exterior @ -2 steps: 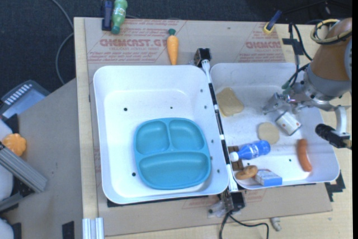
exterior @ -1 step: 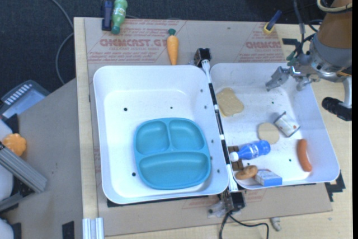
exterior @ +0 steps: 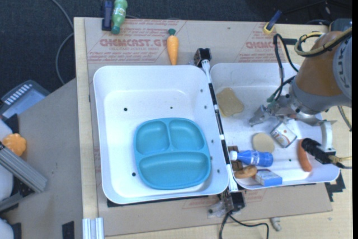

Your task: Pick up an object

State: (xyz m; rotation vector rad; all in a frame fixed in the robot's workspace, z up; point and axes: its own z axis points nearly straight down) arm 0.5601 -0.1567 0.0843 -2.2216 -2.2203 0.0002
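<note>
Camera view from above takes in the desk with two white bins side by side: the left bin carries a single blue divided plate toward its near edge, and the right bin carries all the loose pieces. One grey arm reaches over the right bin's far right side, its hand low near the bin's middle; whether its digits are apart or together I cannot tell, and nothing is visibly held. By my reading the step in hand is the approach, with no object lifted yet. The nearest candidate is the small white can, just beside the hand toward the near edge; the next move would call for settling over one piece and closing squarely on it. Counted in the right bin: one tan flat piece at the far left, one tan round piece, one blue bottle, one red sausage-like piece at the near right corner, one small blue box. On the desk's far edge lie one carrot and one green bottle.
</note>
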